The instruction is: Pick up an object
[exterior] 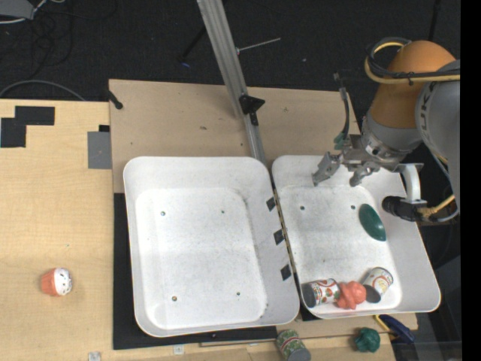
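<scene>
Above the right bin point(421, 265), metal jaws point(344, 171) hang spread; glossy green oval point(372, 222) lies near

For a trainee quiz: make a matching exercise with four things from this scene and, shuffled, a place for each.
Things:
1. dark green object
2. red figure
3. orange-and-white ball
4. gripper

Places:
A. on the wooden bench, far left
B. right bin, near front edge, between two cans
C. above the right bin's back part
D. right bin, by its right wall

Pairs: 1-D, 2-B, 3-A, 4-C
</scene>
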